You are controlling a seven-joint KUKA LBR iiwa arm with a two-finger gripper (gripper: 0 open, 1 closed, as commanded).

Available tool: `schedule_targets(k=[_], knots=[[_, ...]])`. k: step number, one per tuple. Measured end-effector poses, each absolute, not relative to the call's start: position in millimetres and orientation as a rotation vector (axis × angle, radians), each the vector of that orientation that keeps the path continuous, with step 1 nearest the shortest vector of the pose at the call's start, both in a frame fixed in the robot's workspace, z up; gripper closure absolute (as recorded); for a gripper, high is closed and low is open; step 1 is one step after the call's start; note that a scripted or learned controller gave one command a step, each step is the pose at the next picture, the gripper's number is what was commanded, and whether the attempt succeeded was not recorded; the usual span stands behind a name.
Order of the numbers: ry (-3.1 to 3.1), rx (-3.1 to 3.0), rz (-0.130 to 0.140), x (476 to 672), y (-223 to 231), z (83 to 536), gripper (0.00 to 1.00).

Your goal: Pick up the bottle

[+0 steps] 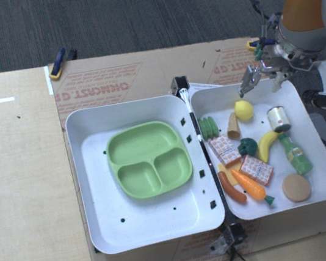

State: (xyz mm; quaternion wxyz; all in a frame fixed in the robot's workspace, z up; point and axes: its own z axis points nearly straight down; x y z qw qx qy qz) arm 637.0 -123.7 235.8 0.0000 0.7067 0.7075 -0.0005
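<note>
Above the far edge of the right white bin [307, 102], the grey two-finger gripper [263, 77] hangs with its fingers spread, grasping nothing. Well nearer, the green plastic bottle [294, 152] lies flat by the bin's right wall — between a curved yellow banana [267, 143] and that wall, just beside a silver can [278, 118].

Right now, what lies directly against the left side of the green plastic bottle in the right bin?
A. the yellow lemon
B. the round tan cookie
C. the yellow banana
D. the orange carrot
C: the yellow banana curves alongside the green plastic bottle in the right bin, nearer than the other foods.
</note>
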Motion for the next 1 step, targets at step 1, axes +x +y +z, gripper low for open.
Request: schedule_targets(k=[1], knots=[[2.224,2.217,-0.002,637.4,-124.2,245.4,1.0]])
